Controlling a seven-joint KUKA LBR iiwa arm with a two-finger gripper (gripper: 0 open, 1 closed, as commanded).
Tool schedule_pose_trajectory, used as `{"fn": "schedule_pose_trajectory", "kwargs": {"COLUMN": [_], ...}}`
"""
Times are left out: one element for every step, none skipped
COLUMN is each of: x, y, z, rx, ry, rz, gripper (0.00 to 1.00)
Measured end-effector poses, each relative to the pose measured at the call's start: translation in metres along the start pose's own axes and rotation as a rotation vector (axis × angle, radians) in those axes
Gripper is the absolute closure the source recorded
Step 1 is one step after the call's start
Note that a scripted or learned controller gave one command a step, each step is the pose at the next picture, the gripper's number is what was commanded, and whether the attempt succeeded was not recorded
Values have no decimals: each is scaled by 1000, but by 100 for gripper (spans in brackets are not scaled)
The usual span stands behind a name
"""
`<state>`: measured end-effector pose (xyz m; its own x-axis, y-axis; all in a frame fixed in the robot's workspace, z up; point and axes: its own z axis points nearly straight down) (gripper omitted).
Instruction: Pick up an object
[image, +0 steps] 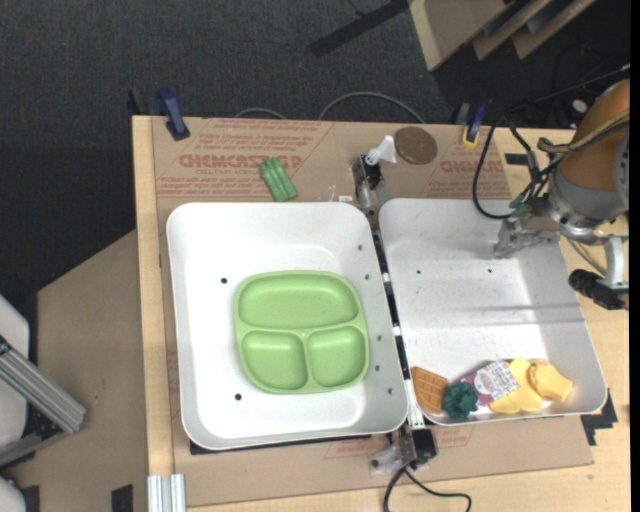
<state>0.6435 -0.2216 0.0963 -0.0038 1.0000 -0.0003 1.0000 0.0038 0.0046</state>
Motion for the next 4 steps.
{"fn": "schedule_pose_trajectory", "kwargs": {"x": [0,0,-1,2], "y": [1,1,2,-66], "z": [-10,-21,-31,13], "rx": [-3,-6,-9,12], "ry": [-2,-4,-6,3], "rz": [-1,-2,-2,6], "gripper": [100,100,100,100]}}
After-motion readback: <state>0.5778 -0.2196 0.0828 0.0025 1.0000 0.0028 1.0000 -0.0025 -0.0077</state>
